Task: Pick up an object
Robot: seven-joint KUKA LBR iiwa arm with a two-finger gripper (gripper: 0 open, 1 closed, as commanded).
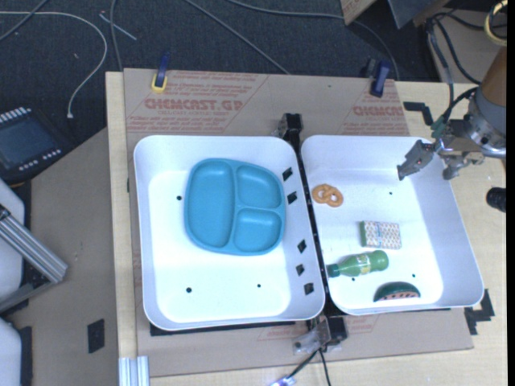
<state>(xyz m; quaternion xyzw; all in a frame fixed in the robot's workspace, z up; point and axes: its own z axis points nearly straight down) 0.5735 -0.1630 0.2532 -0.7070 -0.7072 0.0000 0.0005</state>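
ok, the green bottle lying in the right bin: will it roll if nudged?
Probably. The bottle lies on its side and looks round, so a sideways push would likely roll it. It looks like smooth plastic, so possibly slippery. Likely light for its size.

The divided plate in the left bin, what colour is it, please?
Light blue; the divided plate shows in the camera view.

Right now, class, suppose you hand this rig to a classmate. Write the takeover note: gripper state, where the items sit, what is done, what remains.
Gripper: over the right bin's upper right corner, holding nothing; whether it is open is unclear.
Right bin: pretzel, small patterned packet, green bottle lying on its side, watermelon slice near the front rim.
Left bin: blue divided plate.
Done: nothing picked yet.
Left: choose an item, descend, grasp, lift.
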